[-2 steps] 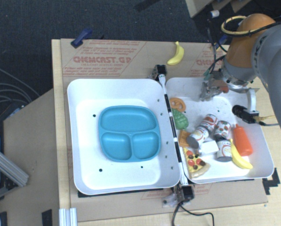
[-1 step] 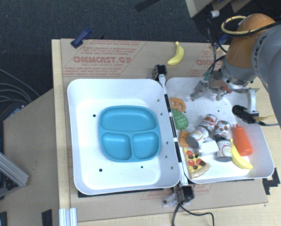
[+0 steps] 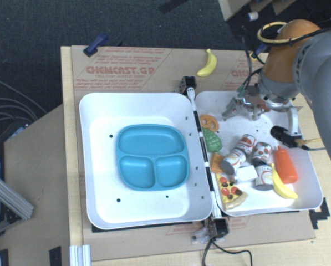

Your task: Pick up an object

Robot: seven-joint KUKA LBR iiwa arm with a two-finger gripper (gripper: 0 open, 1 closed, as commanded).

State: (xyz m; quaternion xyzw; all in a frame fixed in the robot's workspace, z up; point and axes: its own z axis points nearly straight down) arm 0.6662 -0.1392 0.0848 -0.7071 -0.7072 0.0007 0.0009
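Here, orange bottle (image 3: 286, 165) lying lengthwise, cap toward far rim, gripper (image 3: 246, 107) nearby, finger state unclear

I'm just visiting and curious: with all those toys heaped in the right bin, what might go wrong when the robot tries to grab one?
1. The cans, orange bottle and banana lie packed together, so the hand could nudge neighbours or catch two.
2. The flat pizza slice may be hard to grip.
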